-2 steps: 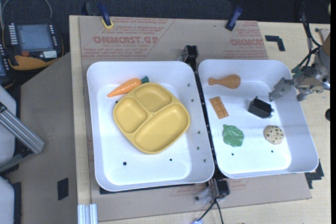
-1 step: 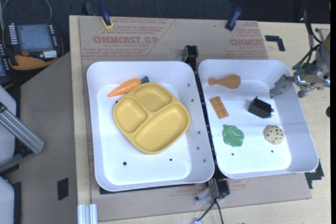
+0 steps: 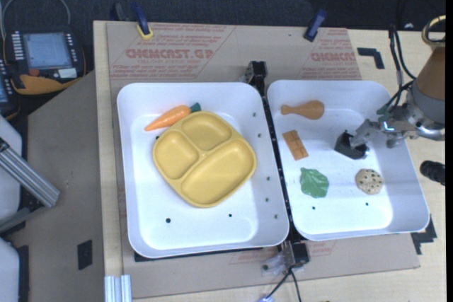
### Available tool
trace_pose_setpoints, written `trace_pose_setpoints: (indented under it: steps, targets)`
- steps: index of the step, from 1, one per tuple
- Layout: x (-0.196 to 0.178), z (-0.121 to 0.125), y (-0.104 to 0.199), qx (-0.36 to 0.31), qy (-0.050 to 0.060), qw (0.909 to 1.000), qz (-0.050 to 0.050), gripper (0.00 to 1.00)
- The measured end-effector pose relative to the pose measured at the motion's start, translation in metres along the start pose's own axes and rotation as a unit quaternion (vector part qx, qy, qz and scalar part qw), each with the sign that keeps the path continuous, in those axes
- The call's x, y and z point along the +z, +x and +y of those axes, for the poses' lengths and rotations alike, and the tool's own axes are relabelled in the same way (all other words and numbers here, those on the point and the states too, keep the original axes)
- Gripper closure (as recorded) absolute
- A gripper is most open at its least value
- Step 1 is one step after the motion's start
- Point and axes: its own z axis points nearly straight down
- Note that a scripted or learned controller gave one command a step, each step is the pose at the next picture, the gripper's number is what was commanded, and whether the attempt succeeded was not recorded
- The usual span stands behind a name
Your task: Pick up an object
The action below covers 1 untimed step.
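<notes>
Camera view: the gripper (image 3: 352, 146) sits low in the right bin (image 3: 403, 173), right of centre in the frame, its dark tip down near the bin floor in a bare patch. Whether its fingers are parted or closed I cannot tell; the dark tip hides them, and nothing shows between them. So the pick looks not yet made, with the grasp and the lift both left.

The candidates lie loose around it. The cookie (image 3: 369, 181) is just below and right of the tip, the green leaf (image 3: 314, 182) below and left, the orange cracker (image 3: 295, 144) to the left, and the drumstick (image 3: 304, 109) above and left. All four are apart from the tip and from each other.

Room is fair: the floor between the pieces is open, though the cookie lies near the bin's right wall.

In the left bin (image 3: 134, 173), a carrot (image 3: 167, 117) touches the upper left rim of a yellow divided plate (image 3: 204, 158).
</notes>
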Motion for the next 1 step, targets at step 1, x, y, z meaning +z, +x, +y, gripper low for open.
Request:
trace_pose_setpoints:
  steps: [1]
  targets:
    - [0.0304,0.005,-0.0005,-0.002,-0.009,1.0,-0.002,0.0]
